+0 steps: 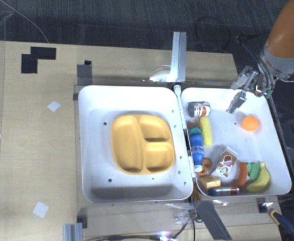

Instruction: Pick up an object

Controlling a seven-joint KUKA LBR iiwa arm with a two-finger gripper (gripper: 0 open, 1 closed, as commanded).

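The right bin (272, 149) holds several small items. An orange ball (250, 123) lies near its far right. A silver and red can (199, 109) lies at the far left, with a yellow corn cob (205, 130) and a blue bottle (197, 147) below it. A small printed box (226, 164), a red sausage (243, 173), a green piece (254, 169) and a banana (260, 181) crowd the near corner. My gripper (239, 92) hangs over the bin's far right corner, up and left of the ball, open with nothing between its fingers.
The left bin (92, 134) holds a yellow compartment tray (141, 143). A metal post (179, 54) rises at the far end of the wall between the bins. A red marker (225, 190) lies along the right bin's near wall.
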